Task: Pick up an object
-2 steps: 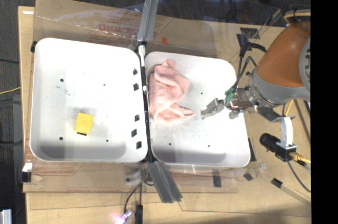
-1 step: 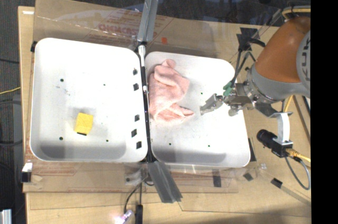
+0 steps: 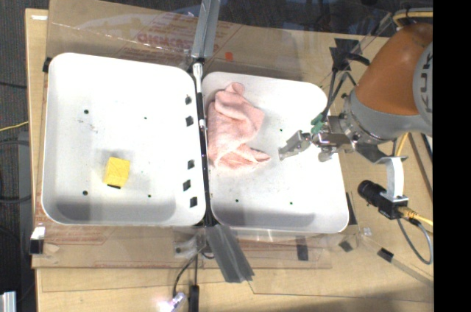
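Tabletop (image 3: 73,259) carries two white bins. I see fingers (image 3: 293,146) spread open, holding nothing, over right bin (image 3: 324,211); pink cloth (image 3: 232,130) just left, apart. Yellow block (image 3: 117,172) in left bin (image 3: 66,75).

Two shallow white bins side by side: a left bin (image 3: 66,82) and a right bin (image 3: 309,207). One yellow block (image 3: 117,172) in the left, one crumpled pink cloth (image 3: 233,126) in the right. One arm (image 3: 394,82), one gripper (image 3: 288,149).
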{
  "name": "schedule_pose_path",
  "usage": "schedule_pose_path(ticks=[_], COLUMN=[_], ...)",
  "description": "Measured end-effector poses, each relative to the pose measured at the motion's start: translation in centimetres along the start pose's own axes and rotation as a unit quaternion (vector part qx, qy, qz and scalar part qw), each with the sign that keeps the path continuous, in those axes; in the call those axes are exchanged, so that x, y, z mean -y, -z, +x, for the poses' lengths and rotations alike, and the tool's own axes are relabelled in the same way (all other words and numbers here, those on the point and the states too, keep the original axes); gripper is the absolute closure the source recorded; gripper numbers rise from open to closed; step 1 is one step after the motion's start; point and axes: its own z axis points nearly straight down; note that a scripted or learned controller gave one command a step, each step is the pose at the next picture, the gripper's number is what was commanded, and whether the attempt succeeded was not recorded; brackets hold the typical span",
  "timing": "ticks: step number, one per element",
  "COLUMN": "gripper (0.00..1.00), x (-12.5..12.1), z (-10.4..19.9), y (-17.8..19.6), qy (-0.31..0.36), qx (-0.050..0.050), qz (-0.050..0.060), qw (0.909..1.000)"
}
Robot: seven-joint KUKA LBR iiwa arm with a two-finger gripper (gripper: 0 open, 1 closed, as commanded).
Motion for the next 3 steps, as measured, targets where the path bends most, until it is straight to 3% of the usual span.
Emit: schedule_pose_path(ticks=[1, 2, 3], gripper=[0.0, 0.0, 1.0], x=[-2.7, -6.9, -6.9], z=[0.3, 6.0, 6.0], y=[-12.6, -15.1, -14.1], qy=[0.114, 0.107, 0.109], qx=[-0.001, 0.0, -0.001], qz=[0.001, 0.0, 0.001], qw=[0.9935, 0.9943, 0.9941])
